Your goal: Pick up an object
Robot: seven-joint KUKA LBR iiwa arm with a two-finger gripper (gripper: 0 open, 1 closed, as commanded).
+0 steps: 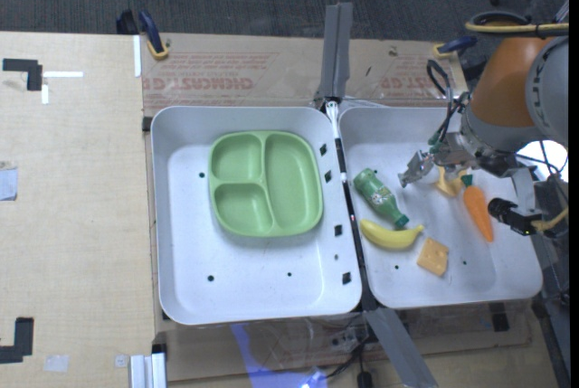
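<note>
In the right bin [470,282] lie a green bottle [378,195], a yellow banana [392,235], an orange cracker-like square [433,257], an orange carrot [478,211] and a small yellow piece [448,186]. My gripper [418,169] reaches in from the right and hangs low over the bin's middle, just right of the bottle and left of the yellow piece. Its metal fingers point down to the left, and I see nothing between them.
The left bin [181,232] holds a green divided plate [266,183]. A grey divider bar [336,52] runs between the bins at the back. The arm's orange band [507,83] and cables stand over the right bin's far right side.
</note>
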